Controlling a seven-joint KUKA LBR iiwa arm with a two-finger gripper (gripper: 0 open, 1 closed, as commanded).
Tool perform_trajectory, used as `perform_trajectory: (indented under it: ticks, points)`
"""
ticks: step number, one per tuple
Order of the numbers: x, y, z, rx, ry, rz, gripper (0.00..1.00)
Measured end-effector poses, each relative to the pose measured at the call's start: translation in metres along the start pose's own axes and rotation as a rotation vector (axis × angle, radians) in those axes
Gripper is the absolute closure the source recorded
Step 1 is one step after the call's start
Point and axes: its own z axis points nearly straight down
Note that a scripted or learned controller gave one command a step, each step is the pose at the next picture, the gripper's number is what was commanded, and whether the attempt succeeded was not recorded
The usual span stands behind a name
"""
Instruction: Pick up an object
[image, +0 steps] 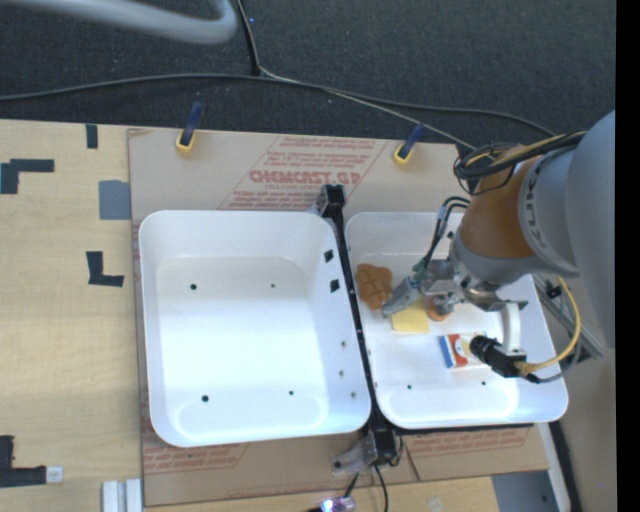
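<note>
**Bench and floor around the work area**

I see a light wooden bench with dark tape marks. A brown cardboard sheet lies on it, held by two yellow clamps. Behind it is dark carpet with black cables.

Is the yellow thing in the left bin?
No, the yellow thing lies in the right bin, close under the gripper, beside a brown thing.

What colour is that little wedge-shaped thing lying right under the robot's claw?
Pale yellow. The wedge shows in the camera view, in the right bin, just below the gripper.
</note>
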Motion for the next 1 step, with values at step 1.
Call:
perform_trajectory:
  ticks: [1]
  points:
    - [0.0011, -0.0003, -0.0156, -0.002, 0.001, -0.001, 1.0]
